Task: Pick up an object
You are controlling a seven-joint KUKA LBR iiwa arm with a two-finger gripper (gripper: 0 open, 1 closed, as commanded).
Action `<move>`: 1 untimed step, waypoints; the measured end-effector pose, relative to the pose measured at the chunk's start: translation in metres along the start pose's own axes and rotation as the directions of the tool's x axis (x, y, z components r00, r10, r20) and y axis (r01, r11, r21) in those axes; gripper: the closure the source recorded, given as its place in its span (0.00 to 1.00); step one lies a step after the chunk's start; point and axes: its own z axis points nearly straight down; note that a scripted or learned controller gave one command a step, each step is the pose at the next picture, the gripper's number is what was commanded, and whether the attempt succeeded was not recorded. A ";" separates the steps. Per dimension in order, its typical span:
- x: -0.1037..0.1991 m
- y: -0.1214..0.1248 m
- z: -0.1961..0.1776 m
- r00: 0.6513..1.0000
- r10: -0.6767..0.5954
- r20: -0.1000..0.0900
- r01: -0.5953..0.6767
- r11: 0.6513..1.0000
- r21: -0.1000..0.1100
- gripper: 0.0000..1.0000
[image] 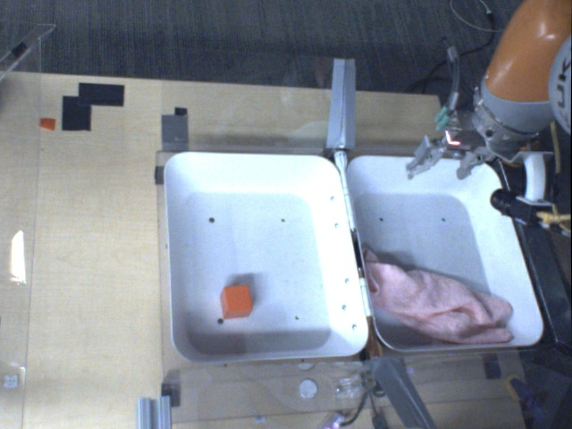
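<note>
With the gripper hung empty and spread wide over the right bin's far rim, the crumpled pink cloth along that bin's near wall is judged light, limp, and best pinched at a raised fold.

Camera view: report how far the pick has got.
Done: nothing looks picked. The orange block lies on the floor of the left bin, and the pink cloth lies bunched in the right bin. In hand: the gripper hangs open over the right bin's far edge, holding nothing. Left: descend on an object, close and lift.
</note>
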 end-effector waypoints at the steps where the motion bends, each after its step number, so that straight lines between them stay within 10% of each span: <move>1: -0.070 -0.100 0.037 1.000 -0.023 0.002 0.023 1.000 -0.001 0.00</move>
